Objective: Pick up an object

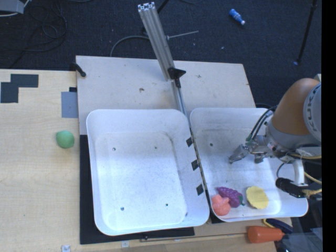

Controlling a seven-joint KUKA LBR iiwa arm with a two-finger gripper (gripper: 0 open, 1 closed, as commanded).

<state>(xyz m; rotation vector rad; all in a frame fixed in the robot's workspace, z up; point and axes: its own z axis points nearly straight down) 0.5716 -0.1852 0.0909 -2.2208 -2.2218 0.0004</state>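
Overhead slanted view of the desk with two shallow white bins side by side. The left bin lies toward nine o'clock; the right bin lies toward three o'clock, its inner edge just beside the left bin's. The arm, grey with an orange band, enters from three o'clock and places the pincer over the middle of the right bin. Its fingers appear spread somewhat apart, with nothing between them. Three candidate objects are clustered at the six o'clock corner of the right bin: an orange piece, a purple grape-like cluster touching it, and a yellow round piece just beside these toward three o'clock. All three lie apart from the pincer. A green ball rests on the wooden surface at nine o'clock, well apart from both bins. A metal rail runs toward twelve o'clock from the gap between the bins.
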